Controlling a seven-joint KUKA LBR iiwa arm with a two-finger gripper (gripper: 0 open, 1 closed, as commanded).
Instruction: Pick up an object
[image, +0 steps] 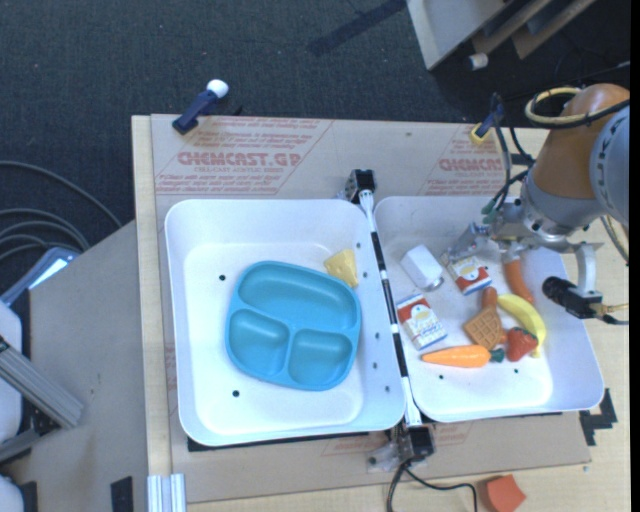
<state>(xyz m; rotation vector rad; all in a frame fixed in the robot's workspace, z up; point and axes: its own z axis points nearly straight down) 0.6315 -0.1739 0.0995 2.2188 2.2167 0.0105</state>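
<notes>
The right bin (570, 385) holds several toy foods: a white block (422, 265), a small red-and-white carton (470, 274), a second carton (421, 323), a carrot (456, 356), a brown cracker (484, 326), a banana (524, 313), a strawberry (520, 344) and an orange stick (514, 274). My gripper (476, 240) hangs low over the back of this bin, just behind the small carton and to the right of the white block. In the left bin (195, 300) lie a blue divided plate (293, 324) and a yellow cheese wedge (343, 266).
The grey arm with its orange band (585, 110) reaches in over the right bin's back right corner. A black clamp (360, 184) sits where the bins meet at the back. A blue-and-white tool (200, 106) lies on the cardboard at the back left.
</notes>
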